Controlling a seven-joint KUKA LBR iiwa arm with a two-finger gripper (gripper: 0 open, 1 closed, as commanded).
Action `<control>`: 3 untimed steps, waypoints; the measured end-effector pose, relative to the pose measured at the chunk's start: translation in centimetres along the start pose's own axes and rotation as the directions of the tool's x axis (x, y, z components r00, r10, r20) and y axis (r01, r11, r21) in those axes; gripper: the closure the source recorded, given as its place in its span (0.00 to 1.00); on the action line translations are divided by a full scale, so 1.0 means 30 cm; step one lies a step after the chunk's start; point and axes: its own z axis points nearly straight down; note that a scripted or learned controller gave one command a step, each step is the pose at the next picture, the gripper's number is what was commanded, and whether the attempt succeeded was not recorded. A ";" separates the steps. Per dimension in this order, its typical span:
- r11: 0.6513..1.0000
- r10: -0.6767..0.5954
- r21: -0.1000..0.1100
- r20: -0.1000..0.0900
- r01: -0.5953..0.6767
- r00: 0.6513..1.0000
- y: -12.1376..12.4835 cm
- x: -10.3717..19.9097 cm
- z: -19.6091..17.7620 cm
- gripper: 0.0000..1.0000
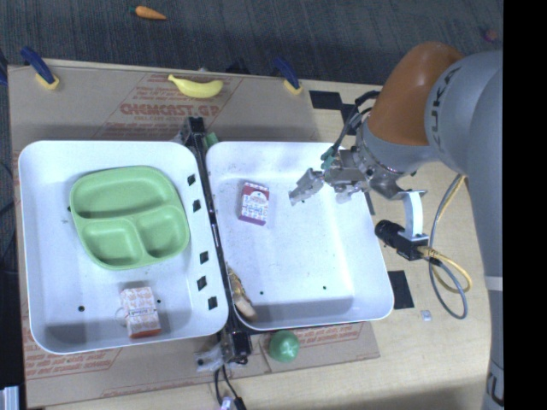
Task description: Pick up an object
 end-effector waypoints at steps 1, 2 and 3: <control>1.000 0.002 -0.001 0.001 -0.002 1.000 -0.214 -0.145 -0.067 0.00; 1.000 0.000 -0.003 0.000 0.000 1.000 -0.320 -0.074 -0.213 0.00; 1.000 0.001 -0.002 0.001 -0.001 1.000 -0.321 -0.089 -0.240 0.00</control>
